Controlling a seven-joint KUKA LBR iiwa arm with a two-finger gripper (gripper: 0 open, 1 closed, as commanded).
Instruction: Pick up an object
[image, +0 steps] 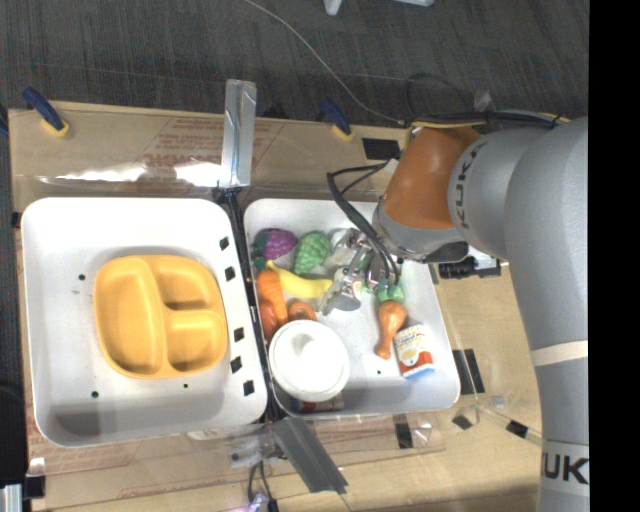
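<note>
Low over right bin (440, 345), tool (350, 285), beside banana (298, 285)

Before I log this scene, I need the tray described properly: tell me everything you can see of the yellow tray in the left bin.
The yellow tray is a rounded, plastic-looking food plate with raised rims that split it into three compartments: one long section on its left side and two smaller ones on its right. It lies flat and face up, turned slightly askew, near the middle of the left bin, resting on the white floor. Nothing lies in it, nothing else touches it, and it stands apart from the bin walls.
</note>
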